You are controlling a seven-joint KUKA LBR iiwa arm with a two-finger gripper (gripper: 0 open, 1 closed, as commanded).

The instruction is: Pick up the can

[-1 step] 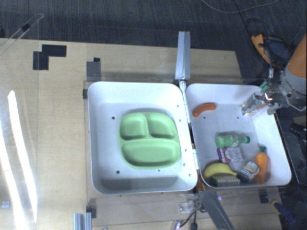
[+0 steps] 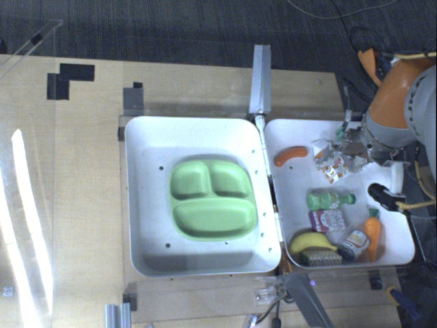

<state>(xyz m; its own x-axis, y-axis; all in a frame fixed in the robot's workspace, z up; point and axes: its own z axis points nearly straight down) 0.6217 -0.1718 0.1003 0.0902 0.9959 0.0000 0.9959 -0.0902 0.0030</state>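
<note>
White right bin (image 2: pixel 399 251) carries the can (image 2: pixel 354 241) untouched near its front edge — nothing lifted. Claw (image 2: pixel 347 144) hovers by the far edge over a wrapper (image 2: pixel 332 162); its state I cannot tell.

The can (image 2: pixel 354 242) is small, with a pale label and a dark end. It lies tilted on its side near the front of the right bin (image 2: pixel 403 251), between the banana (image 2: pixel 311 241) and the carrot (image 2: pixel 372 236), touching both.

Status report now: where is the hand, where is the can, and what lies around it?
Hand over right bin's far side, above a snack packet. Can untouched at near edge. Carrot and banana crowd it.
</note>
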